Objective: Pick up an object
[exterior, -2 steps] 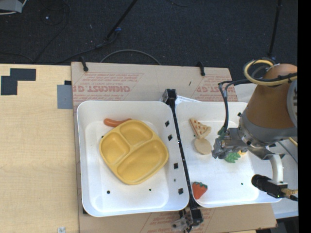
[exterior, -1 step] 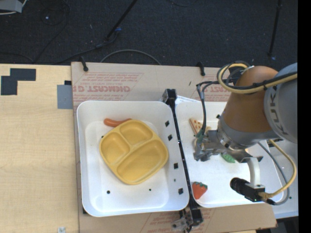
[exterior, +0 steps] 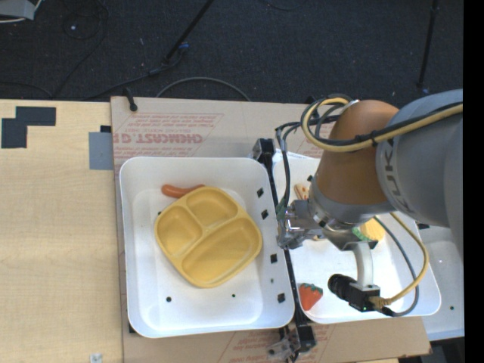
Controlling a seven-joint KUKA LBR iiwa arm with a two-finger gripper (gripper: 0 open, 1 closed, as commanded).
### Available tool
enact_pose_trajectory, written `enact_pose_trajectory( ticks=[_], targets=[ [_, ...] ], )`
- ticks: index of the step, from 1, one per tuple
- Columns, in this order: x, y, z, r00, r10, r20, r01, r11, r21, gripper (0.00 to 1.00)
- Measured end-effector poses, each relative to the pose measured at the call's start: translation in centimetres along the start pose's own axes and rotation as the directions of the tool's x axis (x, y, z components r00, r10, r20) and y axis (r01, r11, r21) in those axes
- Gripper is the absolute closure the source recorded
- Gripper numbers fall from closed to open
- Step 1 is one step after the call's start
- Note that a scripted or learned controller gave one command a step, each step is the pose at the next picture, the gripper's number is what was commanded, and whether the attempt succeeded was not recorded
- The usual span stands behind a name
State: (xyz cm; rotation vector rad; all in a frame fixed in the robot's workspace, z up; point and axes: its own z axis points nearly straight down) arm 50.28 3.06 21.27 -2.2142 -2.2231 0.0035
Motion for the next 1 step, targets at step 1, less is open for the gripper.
enact_pose_trajectory(
  ticks=[1],
  targets=[
    [4.36,0.60,0.04,1.000,0.000,0.000,0.000,1.000,0.000,1.00]
  ],
)
